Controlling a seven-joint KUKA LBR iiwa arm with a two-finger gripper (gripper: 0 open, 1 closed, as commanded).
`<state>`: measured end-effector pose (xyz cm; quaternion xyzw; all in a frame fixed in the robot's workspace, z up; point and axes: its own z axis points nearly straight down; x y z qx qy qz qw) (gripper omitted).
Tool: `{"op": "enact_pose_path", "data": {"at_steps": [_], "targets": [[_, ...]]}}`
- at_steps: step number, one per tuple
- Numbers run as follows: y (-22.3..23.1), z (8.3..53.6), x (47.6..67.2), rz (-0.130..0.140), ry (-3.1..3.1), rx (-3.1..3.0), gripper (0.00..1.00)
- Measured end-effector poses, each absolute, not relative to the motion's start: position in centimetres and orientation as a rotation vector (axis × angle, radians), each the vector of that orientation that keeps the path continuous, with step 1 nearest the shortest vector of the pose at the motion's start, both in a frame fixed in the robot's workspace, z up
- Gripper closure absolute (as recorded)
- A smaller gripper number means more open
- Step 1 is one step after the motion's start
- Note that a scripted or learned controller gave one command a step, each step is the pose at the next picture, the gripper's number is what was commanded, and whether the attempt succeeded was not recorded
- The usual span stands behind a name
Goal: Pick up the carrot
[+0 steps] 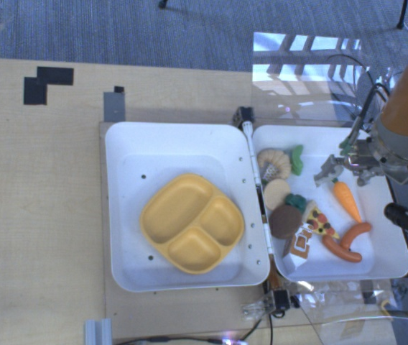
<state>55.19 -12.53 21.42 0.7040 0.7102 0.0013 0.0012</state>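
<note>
Counter (46, 192): your hand (347, 169) hovers open just above carrot (347, 200), sausage (348, 242) just below it.

A yellow divided plate (192, 223) is seen lying in the left white bin (128, 192) on the wooden worktop (39, 214). In the right white bin (398, 261), a garlic bulb (274, 164), a green piece (297, 159), a round tan piece (276, 192), a brown round piece (286, 221), a pizza slice (321, 223) and a sausage (348, 243) are gathered close together.
</note>
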Motion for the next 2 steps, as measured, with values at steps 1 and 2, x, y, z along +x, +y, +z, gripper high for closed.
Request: {"op": "enact_pose_path", "data": {"at_steps": [1,2], "targets": [[-16.5,9.9,55.3,0.007,2.228,2.199,0.0],[-16.3,10.9,55.5,0.012,2.228,2.197,1.0]]}}
